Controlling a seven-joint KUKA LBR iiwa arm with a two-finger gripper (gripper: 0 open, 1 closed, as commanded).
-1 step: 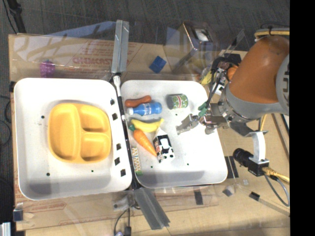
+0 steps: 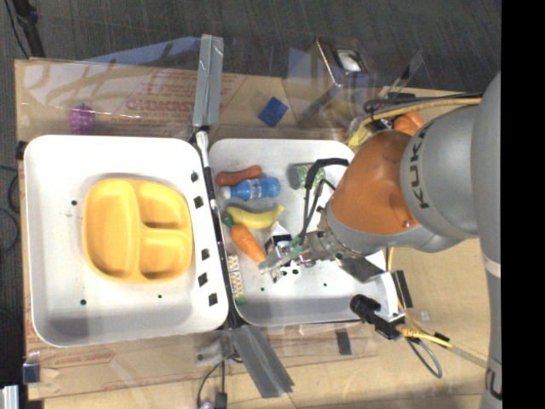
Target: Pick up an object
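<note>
At nine o'clock sits the yellow tray [image 2: 136, 227] in the left bin [image 2: 51, 313], untouched. In the right bin [image 2: 281, 313] a carrot [image 2: 248, 242], banana [image 2: 253, 217] and bottle [image 2: 251, 189] cluster at ten o'clock from my gripper [image 2: 279, 261]. I hover low just beside the carrot. Whether I am open or closed, I cannot tell. Nothing is lifted yet; the whole grasp remains.

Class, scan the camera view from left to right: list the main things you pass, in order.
Purple block → yellow divided tray in the left bin → carrot → claw → orange band of the arm.
</note>
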